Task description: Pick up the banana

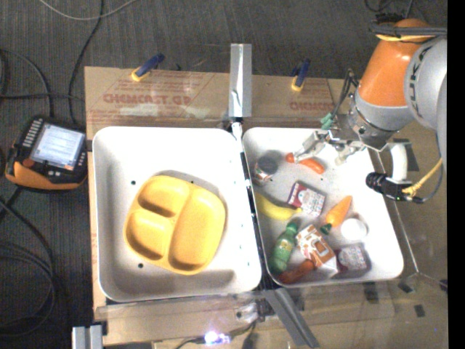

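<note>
Banana (274,208) lies in right bin (396,260); gripper (325,143) above, jaws spread, nothing between; arm (425,64) reads "KU".

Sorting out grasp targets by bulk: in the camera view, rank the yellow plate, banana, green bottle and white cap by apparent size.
1. yellow plate
2. banana, partly hidden under a carton
3. green bottle, close to the banana, so unsure
4. white cap

The banana (274,208) is partly hidden under the red carton (306,198) at its 3 o'clock end (label print too small to read).
</note>
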Robot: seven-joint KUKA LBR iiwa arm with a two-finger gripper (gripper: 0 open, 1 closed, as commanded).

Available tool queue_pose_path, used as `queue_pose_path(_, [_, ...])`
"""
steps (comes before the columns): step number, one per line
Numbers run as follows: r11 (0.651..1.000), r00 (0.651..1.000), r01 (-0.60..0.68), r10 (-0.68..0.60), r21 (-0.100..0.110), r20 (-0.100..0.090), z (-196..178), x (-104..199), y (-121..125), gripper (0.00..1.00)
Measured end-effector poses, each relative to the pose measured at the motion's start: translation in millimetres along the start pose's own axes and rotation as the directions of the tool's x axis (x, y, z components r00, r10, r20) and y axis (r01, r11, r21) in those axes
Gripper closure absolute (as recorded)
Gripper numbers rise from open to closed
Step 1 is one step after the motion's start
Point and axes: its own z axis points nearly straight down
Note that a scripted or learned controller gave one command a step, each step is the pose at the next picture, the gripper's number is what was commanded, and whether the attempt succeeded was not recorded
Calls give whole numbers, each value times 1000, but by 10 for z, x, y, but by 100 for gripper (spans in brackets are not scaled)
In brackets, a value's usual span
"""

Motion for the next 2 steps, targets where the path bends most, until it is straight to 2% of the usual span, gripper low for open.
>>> queue_pose_path(1, [997, 997, -79, 79, 1, 1, 159, 767, -566, 0])
queue_pose_path(2, [998, 998, -55, 55, 2, 2, 162, 1049, -1137, 0])
